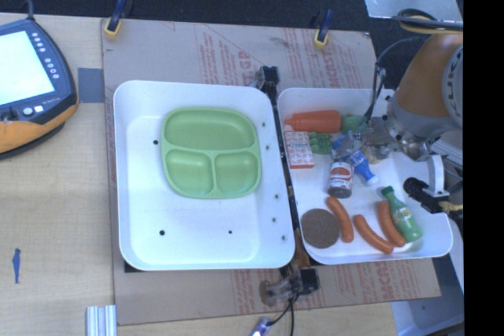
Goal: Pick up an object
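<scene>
The right bin [441, 244] holds several toy foods. An orange carrot [313, 121] lies at its far left with a green piece [320, 143] beside it. A small red-and-white box [298, 149] rests against the left wall. A dark jar [340, 178] stands mid-bin next to a blue-and-white item [361, 166]. Near the front lie a brown patty [320, 227], two sausages [340, 219] [371, 234] and a green bottle [402, 215]. My gripper [365, 142] hangs low over the bin's far middle, just above the blue-and-white item.
The left bin [142, 244] holds a green divided plate [211, 151]. A tablet-like pendant [31, 83] sits at the bench's far left. Clamps [116, 18] [321, 27] grip the board's back edge. The arm's orange band [425, 83] looms over the right bin's far right corner.
</scene>
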`<state>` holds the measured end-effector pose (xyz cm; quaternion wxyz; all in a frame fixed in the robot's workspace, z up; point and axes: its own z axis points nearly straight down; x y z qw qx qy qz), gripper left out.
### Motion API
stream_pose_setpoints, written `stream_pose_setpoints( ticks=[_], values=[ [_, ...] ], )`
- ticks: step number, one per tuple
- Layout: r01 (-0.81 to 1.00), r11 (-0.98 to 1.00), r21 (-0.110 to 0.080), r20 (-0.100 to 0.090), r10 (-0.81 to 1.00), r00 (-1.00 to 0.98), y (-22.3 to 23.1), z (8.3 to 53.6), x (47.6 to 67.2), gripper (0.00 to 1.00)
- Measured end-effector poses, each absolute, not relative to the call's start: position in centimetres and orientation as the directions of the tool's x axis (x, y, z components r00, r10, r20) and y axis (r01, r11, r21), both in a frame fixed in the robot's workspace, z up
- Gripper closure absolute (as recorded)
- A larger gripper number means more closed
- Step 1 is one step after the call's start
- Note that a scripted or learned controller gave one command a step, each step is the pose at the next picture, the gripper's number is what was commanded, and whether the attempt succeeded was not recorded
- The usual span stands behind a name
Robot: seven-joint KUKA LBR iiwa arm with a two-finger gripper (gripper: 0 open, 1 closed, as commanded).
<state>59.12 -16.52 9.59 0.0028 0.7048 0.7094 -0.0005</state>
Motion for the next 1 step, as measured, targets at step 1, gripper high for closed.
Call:
stream_pose_setpoints(
  ticks=[1],
  values=[
    [1.0,0.006,-0.005,0.0,1.0,-0.006,-14.16,9.15,56.49,0.0]
  ],
)
